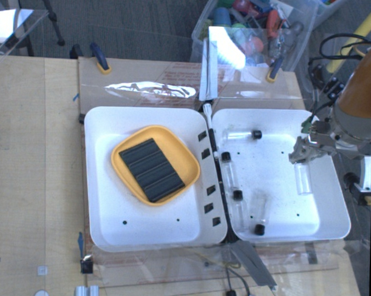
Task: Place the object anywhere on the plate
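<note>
Plate [156, 165]: one, bearing one dark ridged block [152, 169]. Pincer [302, 156] state: cannot tell.

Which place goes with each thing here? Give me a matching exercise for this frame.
Things:
1. orange plate
2. black ribbed pad
3. tool
4. clear vial with black cap

Places:
A. far part of the right bin
B. on the plate
C. in the left bin
D. over the right bin's right side

Pairs: 1-C, 2-B, 3-D, 4-A
</note>
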